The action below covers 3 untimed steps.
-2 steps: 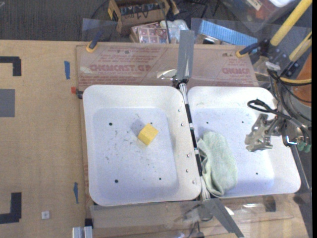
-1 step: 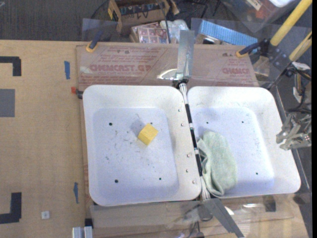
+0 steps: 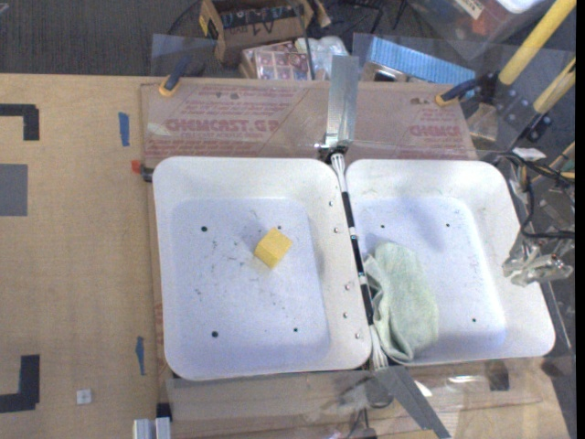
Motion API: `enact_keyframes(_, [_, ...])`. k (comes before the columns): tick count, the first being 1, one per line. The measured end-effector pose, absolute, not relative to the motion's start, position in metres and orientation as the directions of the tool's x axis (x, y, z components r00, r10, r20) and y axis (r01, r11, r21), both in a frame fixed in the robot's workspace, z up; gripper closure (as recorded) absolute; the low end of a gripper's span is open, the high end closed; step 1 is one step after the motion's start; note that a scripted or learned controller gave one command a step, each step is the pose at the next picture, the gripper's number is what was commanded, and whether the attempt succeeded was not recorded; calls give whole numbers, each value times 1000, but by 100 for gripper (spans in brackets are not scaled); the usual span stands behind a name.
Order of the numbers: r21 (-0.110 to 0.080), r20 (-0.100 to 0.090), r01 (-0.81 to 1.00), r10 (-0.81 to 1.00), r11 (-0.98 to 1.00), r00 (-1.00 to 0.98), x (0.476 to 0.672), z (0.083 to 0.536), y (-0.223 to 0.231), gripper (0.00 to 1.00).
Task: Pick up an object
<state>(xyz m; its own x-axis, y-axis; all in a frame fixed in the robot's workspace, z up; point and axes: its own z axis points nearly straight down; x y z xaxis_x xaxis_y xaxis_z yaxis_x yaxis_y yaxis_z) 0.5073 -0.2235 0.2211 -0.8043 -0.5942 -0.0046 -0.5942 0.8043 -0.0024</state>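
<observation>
Two shallow white bins sit side by side on the desk, their inner rims touching along the centre line.

Left bin [image 3: 174, 245]: one small yellow block [image 3: 272, 247] lies on the floor of the bin, slightly right of its centre and turned at an angle to the bin walls. It touches no wall or other object.

Right bin [image 3: 494, 190]: a pale green cloth [image 3: 402, 302] lies crumpled in the near-left part, pressed against the left wall beside the divider. Its near end reaches the near rim.

Jaws: a pale, blurred metallic assembly at the right rim of the right bin, about halfway between the far and near edges, appears to be the jaws. Whether they are open or closed cannot be told at this resolution, and nothing is visible between them.

Relative position: the cloth lies to the left of the jaws and slightly nearer, apart from them. The yellow block lies well apart, further left, across the divider.
</observation>
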Motion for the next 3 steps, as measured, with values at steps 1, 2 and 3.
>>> enact_keyframes(1, [-4,-10,-234,-234,972,-972,533,287,-223,100])
enact_keyframes(2, [-3,-5,-577,-577,817,-817,497,301,-223,100])
enact_keyframes(3, [-8,-5,-838,-838,546,-546,503,322,-203,100])
